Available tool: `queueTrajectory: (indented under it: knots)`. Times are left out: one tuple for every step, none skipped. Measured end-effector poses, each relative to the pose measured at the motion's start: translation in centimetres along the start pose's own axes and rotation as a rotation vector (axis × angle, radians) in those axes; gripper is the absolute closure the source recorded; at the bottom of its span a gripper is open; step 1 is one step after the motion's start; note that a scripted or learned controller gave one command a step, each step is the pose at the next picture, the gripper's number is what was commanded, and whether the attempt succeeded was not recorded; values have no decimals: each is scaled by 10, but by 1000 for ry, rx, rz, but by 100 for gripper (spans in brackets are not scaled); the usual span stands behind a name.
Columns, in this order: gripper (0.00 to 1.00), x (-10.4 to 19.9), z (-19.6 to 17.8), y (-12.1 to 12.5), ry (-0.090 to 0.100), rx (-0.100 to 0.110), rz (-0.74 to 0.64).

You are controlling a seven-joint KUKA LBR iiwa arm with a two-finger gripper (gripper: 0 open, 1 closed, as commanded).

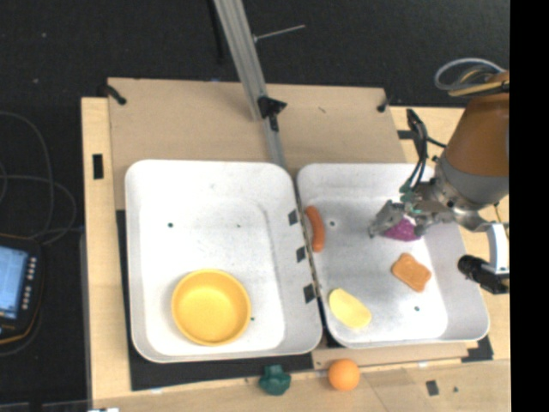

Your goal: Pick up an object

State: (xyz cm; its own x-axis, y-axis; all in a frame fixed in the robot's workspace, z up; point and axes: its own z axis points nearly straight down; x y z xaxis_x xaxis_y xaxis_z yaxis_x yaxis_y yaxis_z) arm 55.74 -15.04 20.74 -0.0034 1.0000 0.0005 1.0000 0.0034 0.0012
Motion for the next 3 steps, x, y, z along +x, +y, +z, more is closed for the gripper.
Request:
queueTrajectory:
  knots:
    - [0,0,0,0,0,-1,1]
    - [0,2,43,-1,-2,4,4]
    - [0,2,106,0,-1,6,4]
